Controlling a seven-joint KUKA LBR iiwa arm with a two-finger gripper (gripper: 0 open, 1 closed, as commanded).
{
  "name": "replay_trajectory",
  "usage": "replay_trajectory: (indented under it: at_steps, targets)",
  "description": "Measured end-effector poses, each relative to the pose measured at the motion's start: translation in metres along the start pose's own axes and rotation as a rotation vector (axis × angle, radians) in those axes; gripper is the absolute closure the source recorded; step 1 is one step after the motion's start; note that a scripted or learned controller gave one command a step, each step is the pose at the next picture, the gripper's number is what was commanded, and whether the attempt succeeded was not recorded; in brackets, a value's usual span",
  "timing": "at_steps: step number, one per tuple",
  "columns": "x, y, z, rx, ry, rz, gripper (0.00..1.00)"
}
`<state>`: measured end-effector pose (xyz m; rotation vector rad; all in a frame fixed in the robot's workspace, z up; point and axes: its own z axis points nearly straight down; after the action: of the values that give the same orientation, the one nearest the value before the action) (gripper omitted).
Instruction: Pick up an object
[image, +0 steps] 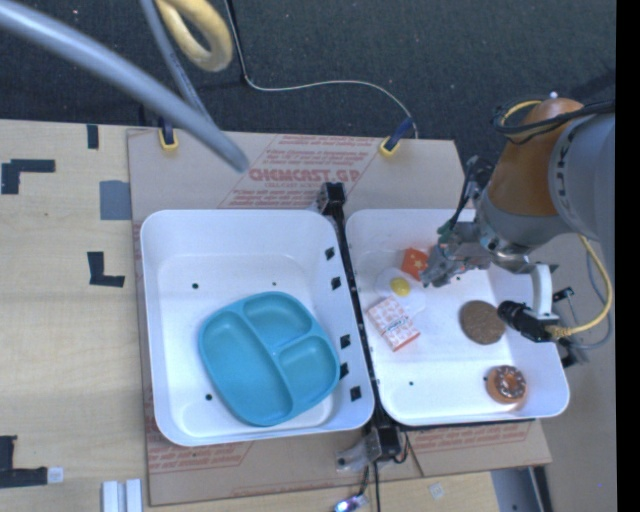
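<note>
five small things lie in the right bin (560, 400), and the pincer (440, 268) hangs low over its upper middle. nearest is an orange block (414, 263), just beside the pincer at nine o'clock, perhaps touching it. a yellow piece (400, 286) sits at about eight o'clock, a little farther, and a carton (392, 323) lies beyond that at seven, its long axis running from ten to four. a brown disc (483, 322) is at four o'clock and a donut (506, 384) farther off at five. whether the pincer is apart or together i cannot tell; nothing is visibly held. a short shift toward nine would probably centre it on the block.
</note>
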<state>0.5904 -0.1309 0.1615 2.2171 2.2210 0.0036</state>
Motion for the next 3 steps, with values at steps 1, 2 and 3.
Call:
replay_trajectory:
  at_steps: [1,2,3]
  targets:
    - [0.007,0.009,-0.05,0.0,0.0,-0.001,1.0]
    - [0.007,0.011,-0.092,0.0,0.0,0.0,1.0]
    - [0.059,0.0,-0.079,0.006,0.002,-0.004,1.0]
